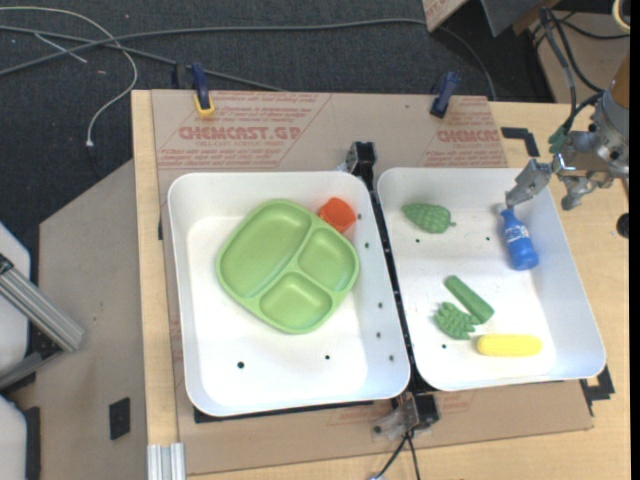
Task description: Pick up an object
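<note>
Cardboard-covered bench [300, 128], two white bins [200, 268] side by side, touching

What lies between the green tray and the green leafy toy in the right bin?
In the camera view, the orange toy beside the green tray, then both bins' walls.

We're looking at a bright, evenly lit scene, light falling from overhead. Both white bins [200, 368] glare a little, the left one nearly washed out along its near wall. Shadows are soft and short: a faint one hugs the green plate [288, 265], another sits under the blue bottle [517, 240]. Focus holds crisp across the tabletop [150, 298]; the gripper [552, 178] at the right edge looks slightly soft. The dark carpet [300, 28] above stays dim and grainy.
</note>
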`<state>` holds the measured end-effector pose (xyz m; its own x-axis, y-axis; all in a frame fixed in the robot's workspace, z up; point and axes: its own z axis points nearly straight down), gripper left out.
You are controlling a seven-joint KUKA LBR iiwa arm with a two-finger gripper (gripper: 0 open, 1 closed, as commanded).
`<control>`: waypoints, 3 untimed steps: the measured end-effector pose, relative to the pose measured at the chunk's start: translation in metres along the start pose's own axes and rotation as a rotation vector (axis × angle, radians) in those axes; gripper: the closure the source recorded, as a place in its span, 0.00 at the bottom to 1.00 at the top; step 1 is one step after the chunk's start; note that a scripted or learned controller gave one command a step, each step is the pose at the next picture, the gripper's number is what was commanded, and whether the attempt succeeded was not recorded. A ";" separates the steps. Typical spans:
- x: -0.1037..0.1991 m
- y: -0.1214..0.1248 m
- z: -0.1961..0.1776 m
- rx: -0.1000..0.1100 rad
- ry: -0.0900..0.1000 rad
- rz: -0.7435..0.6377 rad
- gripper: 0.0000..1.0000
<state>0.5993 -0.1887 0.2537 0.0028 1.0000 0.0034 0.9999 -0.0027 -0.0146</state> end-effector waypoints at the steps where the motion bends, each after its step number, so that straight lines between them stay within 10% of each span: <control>1: 0.001 0.002 -0.008 -0.014 -0.003 -0.003 0.00; 3: -0.007 -0.007 0.114 -0.007 0.000 -0.002 0.00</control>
<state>0.5907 -0.1955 0.1398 0.0006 1.0000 0.0031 1.0000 -0.0006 -0.0077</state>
